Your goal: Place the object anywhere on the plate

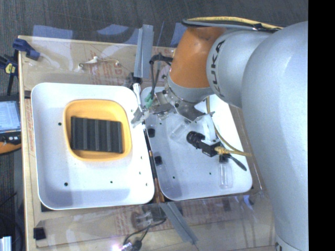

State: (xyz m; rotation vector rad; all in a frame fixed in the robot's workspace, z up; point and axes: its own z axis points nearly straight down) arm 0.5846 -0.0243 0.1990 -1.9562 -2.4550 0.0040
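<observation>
A yellow plate (pixel 95 107) with rounded corners lies in the left bin (pixel 52 187), and a dark ribbed panel (pixel 97 135) covers its middle. In the right bin (pixel 183 184) lies a black, stubby tool (pixel 201 143) with a yellow tip and a thin dark point. A clear tube (pixel 224 175) lies just in front of it. My gripper (pixel 141 110) hangs over the wall between the two bins, by the plate's far right corner. A small green part (pixel 149 96) shows on the wrist above it. I see nothing held under it.
Two small black bits (pixel 151 132) (pixel 157 161) lie along the right bin's left wall. The arm's orange band (pixel 196 56) and grey body cover the right bin's far and right parts. A grey metal bar (pixel 142 51) stands behind the bins.
</observation>
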